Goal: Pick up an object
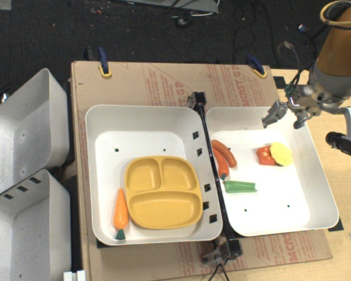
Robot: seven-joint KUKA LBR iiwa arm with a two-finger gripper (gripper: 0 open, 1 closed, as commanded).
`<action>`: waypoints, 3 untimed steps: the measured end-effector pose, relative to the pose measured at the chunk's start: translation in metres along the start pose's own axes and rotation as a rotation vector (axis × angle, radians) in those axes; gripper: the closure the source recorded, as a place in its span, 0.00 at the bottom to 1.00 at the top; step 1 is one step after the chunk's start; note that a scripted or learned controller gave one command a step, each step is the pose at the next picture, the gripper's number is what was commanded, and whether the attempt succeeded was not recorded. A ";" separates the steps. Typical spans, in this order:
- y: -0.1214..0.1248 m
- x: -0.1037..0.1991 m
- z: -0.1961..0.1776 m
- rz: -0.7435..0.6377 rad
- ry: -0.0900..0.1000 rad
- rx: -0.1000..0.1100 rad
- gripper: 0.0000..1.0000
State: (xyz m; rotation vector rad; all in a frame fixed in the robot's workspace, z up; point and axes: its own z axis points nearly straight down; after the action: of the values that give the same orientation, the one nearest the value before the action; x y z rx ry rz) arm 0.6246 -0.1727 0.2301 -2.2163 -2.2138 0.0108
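Under the yellow piece (pixel 281 154), a red piece (pixel 264 156) partly hides.

Brown cardboard-covered bench (pixel 164 78) — bearing two shallow white plastic bins side by side, left bin (pixel 99 174) and right bin (pixel 319 198), touching along a black central divider (pixel 207 151).

Right bin (pixel 316 215) lower half open floor, sausages (pixel 222 157) hugging divider, green bean (pixel 240 186) near centre

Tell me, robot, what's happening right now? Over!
Gripper open, over right bin's far edge. Yellow piece just below, not grabbed. Nothing in the way.
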 end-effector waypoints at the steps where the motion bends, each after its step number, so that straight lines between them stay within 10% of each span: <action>1: 0.003 0.000 -0.007 -0.002 -0.002 -0.012 0.00; 3: 0.002 -0.005 0.113 0.000 -0.001 -0.005 0.00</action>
State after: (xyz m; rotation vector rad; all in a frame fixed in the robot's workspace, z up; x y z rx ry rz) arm 0.6257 -0.1776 0.1166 -2.2193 -2.2165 0.0056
